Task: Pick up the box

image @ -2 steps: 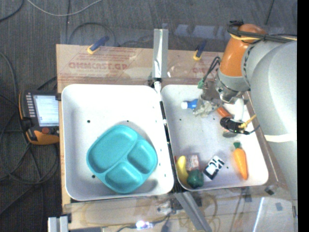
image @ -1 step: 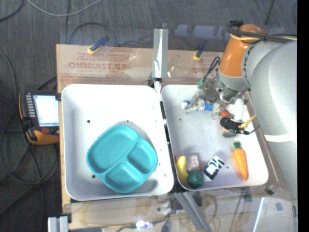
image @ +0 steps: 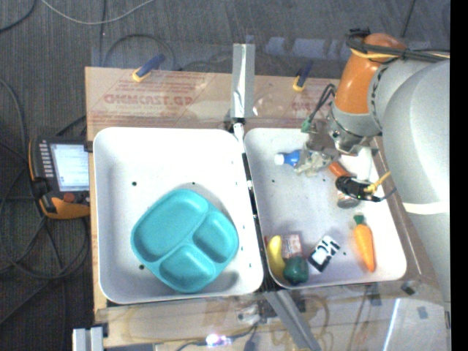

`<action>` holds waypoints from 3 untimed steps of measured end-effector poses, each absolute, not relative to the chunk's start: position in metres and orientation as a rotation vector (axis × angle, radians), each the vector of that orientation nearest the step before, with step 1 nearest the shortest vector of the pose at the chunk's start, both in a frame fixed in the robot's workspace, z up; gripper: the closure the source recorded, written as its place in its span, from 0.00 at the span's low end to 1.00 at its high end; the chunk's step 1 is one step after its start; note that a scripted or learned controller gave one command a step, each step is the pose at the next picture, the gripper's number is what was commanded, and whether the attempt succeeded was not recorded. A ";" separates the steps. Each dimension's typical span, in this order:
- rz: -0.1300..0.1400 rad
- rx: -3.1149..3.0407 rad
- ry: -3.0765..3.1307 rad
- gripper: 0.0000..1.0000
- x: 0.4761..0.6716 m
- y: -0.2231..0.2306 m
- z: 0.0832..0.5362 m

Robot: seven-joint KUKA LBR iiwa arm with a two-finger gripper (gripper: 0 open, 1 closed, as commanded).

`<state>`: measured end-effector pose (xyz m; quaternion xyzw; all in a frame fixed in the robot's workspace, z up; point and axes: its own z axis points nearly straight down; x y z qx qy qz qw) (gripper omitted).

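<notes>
The arm reaches in from the right, orange band uppermost, wrist bent down over the right bin's (image: 256,196) far end. The tool (image: 316,154) hangs there; its grip state cannot be determined. The box (image: 293,244) lies well below the tool, near the bin's front wall, between a banana (image: 274,253) and a black-and-white block (image: 325,252). Cardboard (image: 161,97) covers the surface beyond.

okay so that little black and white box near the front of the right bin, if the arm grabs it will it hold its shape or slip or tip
The black and white box looks small with flat faces, so probably stiff and light. It lies skewed, close to the green ball, so it may twist or nudge that when gripped.
</notes>
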<state>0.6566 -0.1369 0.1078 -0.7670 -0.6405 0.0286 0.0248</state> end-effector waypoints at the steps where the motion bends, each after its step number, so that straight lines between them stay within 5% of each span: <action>1: 0.090 -2.372 -1.982 0.00 0.657 -0.137 0.108; 3: 0.043 -2.579 -1.725 0.00 0.650 -0.169 0.085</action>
